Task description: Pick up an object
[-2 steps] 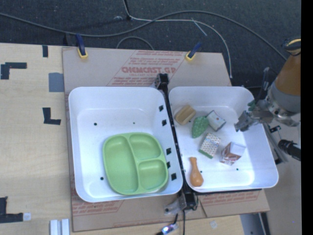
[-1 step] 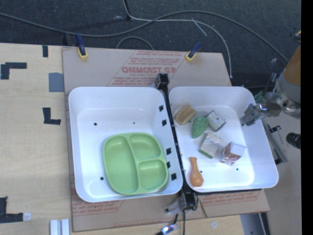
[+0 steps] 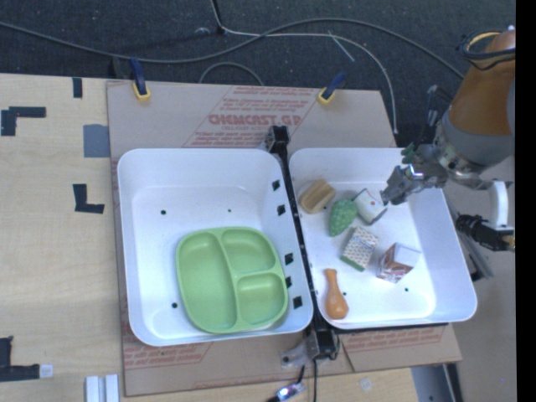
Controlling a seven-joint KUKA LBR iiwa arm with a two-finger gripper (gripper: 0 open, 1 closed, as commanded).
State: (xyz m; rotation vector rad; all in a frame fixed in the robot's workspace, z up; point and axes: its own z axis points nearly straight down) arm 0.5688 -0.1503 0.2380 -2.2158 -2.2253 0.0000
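Camera view: me hanging over the right bin, going for the little white block

The white block (image 3: 368,205) sits near the bin's back, just beside the green lump (image 3: 342,217); boxy, pale, small green mark on top; I'd drop straight down and centre on it so I don't nudge the green lump; my gripper (image 3: 397,188) is just right of it, nothing held as far as I can see, can't tell how wide it's open; right bin (image 3: 444,249) also has a checkered cube (image 3: 360,247).
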